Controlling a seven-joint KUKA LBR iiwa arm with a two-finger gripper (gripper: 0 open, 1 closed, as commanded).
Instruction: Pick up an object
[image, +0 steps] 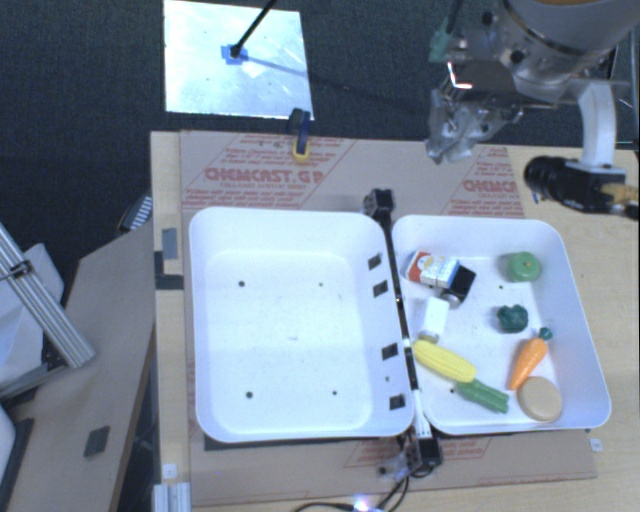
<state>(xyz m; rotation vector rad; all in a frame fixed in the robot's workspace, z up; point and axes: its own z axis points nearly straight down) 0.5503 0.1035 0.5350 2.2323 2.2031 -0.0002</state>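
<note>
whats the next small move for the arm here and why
Probably bring the gripper toward the camera and down over the right bin. It sits high, beyond the bins' far edge, with nothing seen between its fingers, while every object lies in that bin. The green round piece near the far right corner looks like a fair first target, since it stands apart from its neighbours.

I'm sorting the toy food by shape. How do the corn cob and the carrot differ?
The corn cob is yellow; the carrot is orange with a green top. The corn cob lies near the right bin's left wall, the carrot nearer its right side. The corn cob is blunt, the carrot tapers. Both are elongated and lie slanted.
</note>
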